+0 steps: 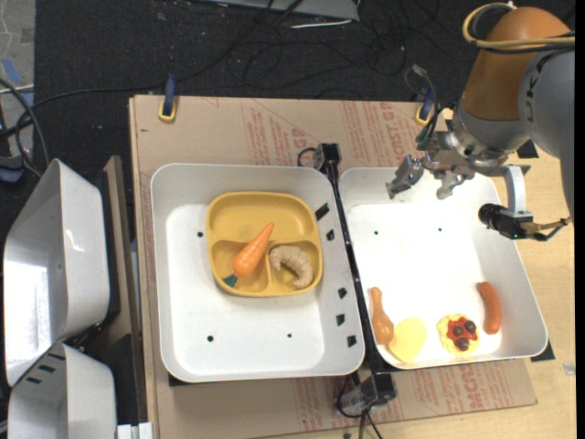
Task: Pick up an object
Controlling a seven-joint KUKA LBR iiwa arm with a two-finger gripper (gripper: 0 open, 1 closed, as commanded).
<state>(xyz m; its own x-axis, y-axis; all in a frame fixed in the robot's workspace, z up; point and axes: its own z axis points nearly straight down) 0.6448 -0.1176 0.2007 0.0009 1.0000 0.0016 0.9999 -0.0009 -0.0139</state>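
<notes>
So the two-finger tool [429,177] hangs over the far edge of the right shallow white plastic bin [439,245], fingers spread, pinching nothing. The stuff to pick from sits way down at that bin's near edge: an orange toy drumstick [379,315], a pale yellow disc [409,337], a little toy pizza with red and dark toppings [459,332] and an orange-red toy sausage [491,306]. My guess is they slid there.

The left white bin [183,245] holds a yellow divided plastic plate [263,208] with a toy carrot [253,250] and a pale toy shrimp [293,265], each in its own compartment. The cardboard sheet [247,126] on the worktop has red printing, upside down and too faint to read.

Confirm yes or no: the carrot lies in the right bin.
No: the carrot lies on the yellow divided plate in the left bin.
</notes>
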